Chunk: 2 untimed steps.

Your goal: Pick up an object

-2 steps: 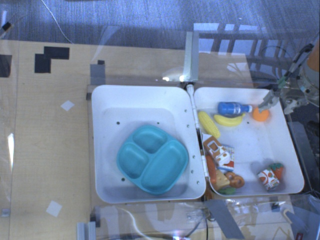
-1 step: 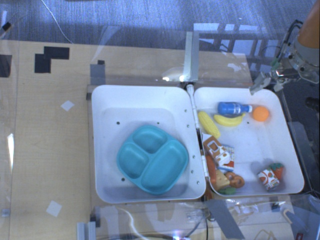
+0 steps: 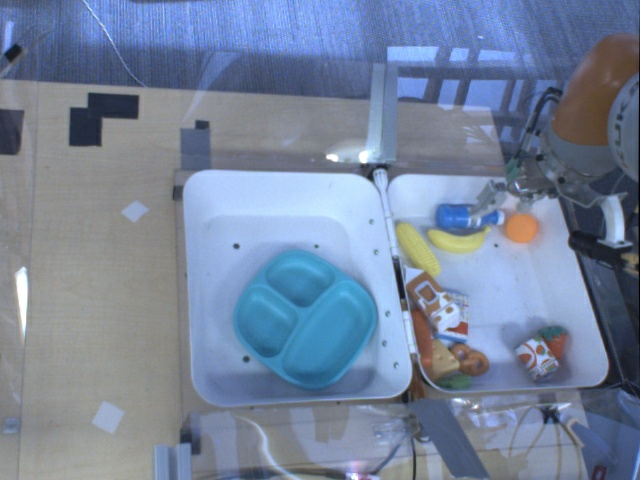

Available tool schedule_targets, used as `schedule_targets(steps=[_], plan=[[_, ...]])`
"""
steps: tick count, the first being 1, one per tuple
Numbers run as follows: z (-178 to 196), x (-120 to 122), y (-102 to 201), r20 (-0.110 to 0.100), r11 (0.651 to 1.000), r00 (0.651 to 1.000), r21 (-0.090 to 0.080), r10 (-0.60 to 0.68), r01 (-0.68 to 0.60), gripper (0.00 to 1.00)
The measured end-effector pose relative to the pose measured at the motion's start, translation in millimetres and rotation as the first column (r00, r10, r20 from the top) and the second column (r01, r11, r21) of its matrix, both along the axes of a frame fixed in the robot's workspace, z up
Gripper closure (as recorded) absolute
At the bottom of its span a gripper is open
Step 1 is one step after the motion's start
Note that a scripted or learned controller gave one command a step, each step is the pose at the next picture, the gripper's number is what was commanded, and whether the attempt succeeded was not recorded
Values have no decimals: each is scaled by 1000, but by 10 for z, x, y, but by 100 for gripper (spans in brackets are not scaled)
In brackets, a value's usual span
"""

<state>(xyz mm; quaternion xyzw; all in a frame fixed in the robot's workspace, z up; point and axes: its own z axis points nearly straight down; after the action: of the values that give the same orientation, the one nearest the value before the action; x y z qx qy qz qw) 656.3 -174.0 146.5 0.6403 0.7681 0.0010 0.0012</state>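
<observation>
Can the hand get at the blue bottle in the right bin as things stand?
Probably yes. The hand hangs right at the blue bottle, whose top is uncovered; the banana lies against its near side and could crowd one finger.

Blue carpet floor [image 3: 300, 18], wooden bench [image 3: 90, 298], black tape marks [image 3: 100, 116]

A teal divided plate [image 3: 305, 316] lies in the left white bin [image 3: 215, 208], tilted toward its lower right. Black tape patches [image 3: 100, 116] and what seem to be pale paper squares [image 3: 134, 210] mark the wooden worktop [image 3: 90, 298].
</observation>
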Motion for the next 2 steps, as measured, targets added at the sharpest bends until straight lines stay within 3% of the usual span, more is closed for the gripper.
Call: schedule_targets(steps=[1,2], plan=[[-586,-184,-316,7,1000,1000,-2,-7,7,0],[-582,-1346,-337,6,999,999,-3,32,-32,0]])
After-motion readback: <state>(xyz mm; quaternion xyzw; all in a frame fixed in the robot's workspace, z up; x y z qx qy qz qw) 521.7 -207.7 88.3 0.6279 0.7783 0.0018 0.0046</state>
